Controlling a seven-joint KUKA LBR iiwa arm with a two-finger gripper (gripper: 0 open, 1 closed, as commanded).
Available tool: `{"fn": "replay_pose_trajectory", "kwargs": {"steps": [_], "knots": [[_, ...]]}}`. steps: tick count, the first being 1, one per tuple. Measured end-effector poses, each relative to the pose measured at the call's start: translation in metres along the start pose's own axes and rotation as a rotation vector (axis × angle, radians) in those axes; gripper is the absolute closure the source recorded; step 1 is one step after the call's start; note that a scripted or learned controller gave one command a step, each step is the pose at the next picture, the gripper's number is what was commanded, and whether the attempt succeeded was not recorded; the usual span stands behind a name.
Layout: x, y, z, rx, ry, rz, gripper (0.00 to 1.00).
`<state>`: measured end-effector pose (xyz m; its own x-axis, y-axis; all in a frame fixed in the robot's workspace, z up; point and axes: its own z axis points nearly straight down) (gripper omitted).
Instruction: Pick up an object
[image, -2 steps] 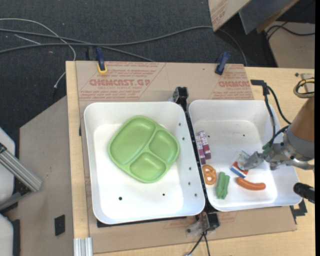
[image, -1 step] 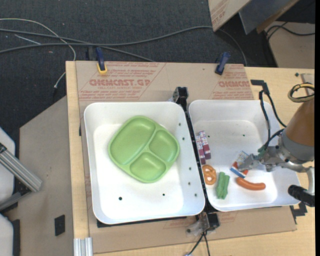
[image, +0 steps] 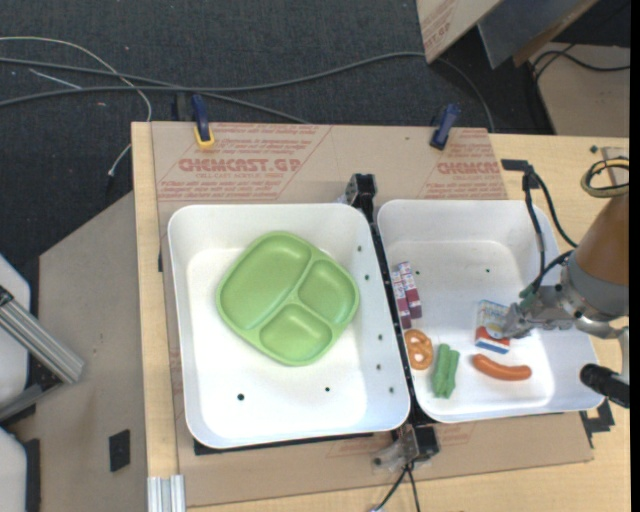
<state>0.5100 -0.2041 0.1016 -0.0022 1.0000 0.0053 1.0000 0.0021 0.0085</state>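
Counting one green plate, one pretzel, one sausage; gripper grip unclear.

The arm was cut off by the picture's edge at three o'clock, so just its wrist end showed. The claw was small and blurred, low over a little packet in the right bin; whether it touched the packet could not be told. That packet was partly covered by the claw, and its print was too small to read. The label on the small box at the bin's nine o'clock wall was likewise unreadable. The bench ran off the bottom edge.
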Motion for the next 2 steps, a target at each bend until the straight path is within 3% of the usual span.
{"fn": "replay_pose_trajectory", "kwargs": {"steps": [2], "knots": [[0.011,0.010,-0.124,0.001,-0.008,0.000,1.00]]}}
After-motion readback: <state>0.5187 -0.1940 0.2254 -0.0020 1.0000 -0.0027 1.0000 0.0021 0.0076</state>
